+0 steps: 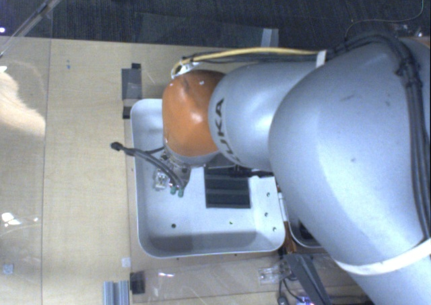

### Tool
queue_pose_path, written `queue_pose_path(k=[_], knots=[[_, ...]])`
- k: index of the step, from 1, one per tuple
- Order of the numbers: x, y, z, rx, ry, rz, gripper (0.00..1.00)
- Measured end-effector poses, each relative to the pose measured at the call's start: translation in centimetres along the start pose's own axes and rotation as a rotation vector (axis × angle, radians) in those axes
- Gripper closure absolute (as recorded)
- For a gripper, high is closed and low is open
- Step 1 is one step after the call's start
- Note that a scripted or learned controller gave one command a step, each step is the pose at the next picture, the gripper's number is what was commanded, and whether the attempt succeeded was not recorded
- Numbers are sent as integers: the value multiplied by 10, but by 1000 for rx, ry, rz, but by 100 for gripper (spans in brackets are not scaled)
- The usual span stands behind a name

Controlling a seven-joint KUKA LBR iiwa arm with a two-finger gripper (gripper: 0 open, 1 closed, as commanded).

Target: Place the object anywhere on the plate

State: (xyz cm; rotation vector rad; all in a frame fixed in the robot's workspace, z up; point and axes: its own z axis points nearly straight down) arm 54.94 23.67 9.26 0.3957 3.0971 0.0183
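Dark rectangular plate [227, 189] lying flat on the floor of the left white bin [202, 240]; no object to be placed can be identified. Claw [172, 182] low over the bin floor just left of the plate, below the orange band [188, 118]; its opening and contents cannot be told. Advisable: centre over the plate before release, descending slowly
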Motion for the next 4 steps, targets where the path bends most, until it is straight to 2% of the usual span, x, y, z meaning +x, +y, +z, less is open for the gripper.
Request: queue_pose_path(k=[1, 2, 3, 4], knots=[[14, -3, -89, 5, 9, -239, 100], [-86, 23, -180, 3, 6, -324, 100], [-145, -63, -186, 5, 6, -516, 100], [-146, -90, -196, 3, 9, -809, 100]])
